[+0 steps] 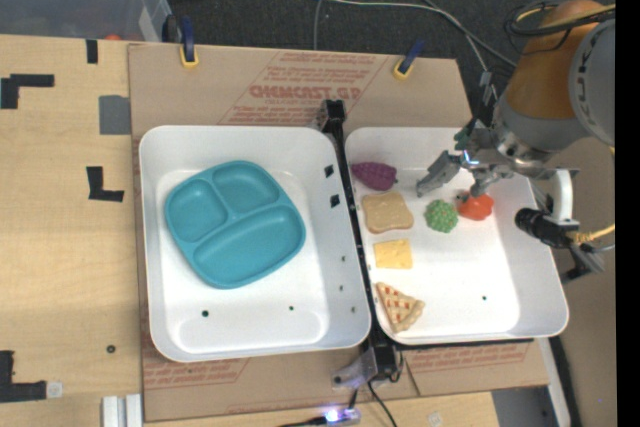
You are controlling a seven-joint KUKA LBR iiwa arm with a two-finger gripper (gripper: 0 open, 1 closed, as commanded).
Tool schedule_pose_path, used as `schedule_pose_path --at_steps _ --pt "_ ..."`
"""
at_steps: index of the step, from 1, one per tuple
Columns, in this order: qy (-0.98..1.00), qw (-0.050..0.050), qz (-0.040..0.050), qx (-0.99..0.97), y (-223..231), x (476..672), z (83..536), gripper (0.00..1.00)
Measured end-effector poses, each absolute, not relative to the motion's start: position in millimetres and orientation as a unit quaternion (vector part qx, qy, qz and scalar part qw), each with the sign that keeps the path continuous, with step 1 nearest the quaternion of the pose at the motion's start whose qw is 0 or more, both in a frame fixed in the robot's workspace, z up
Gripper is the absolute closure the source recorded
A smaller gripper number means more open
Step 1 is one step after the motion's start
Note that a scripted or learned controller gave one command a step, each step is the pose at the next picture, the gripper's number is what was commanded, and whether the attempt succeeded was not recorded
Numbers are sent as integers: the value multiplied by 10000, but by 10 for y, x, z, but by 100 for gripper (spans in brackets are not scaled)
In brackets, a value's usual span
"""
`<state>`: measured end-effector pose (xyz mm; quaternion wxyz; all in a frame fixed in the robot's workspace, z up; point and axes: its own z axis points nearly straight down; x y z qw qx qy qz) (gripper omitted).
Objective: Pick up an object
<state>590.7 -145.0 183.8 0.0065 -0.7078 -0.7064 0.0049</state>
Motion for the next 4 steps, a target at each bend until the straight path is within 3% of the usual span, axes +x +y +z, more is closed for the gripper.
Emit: schedule_pose_path --at_steps 1,2,3,4 --pt "-7077 7 6 -7065 -1447 5940 1923 0" --pt "-7075 28 27 -7067 -1452 5865 1292 0" --pt "-7074 -60 -6 -7067 -1475 5896 885 0" --pt "-7073 -142 -43 -7068 -1500 5944 1071 100"
